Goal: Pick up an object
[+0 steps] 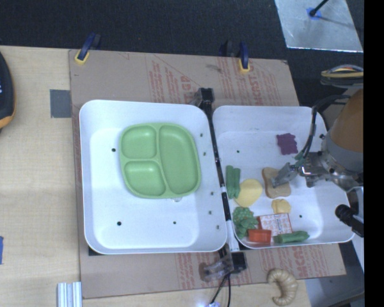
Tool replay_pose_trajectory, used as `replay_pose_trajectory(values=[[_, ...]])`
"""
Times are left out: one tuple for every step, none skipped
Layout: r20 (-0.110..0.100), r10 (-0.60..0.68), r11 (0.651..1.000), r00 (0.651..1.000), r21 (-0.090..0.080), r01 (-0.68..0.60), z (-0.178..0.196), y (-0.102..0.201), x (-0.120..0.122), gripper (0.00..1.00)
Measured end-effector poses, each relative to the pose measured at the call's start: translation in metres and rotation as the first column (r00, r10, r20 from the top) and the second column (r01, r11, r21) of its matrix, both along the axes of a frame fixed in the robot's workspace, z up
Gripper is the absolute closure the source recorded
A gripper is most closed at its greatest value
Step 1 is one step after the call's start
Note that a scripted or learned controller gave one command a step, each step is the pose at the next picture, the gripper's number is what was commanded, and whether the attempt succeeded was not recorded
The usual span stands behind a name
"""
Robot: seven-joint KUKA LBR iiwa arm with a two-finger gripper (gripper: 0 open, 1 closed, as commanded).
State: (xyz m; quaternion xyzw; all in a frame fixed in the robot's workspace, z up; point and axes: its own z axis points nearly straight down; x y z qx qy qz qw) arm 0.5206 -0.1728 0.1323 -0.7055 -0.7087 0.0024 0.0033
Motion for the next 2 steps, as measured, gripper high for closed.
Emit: replay_pose_trajectory(values=[[0.009,0.002,1.000,1.000,-0.003,-0.002,-0.042,-0.040,0.072,0.00],[0.011,0.002,1.000,1.000,-0.002,-0.002,-0.039,-0.039,0.121,0.00]])
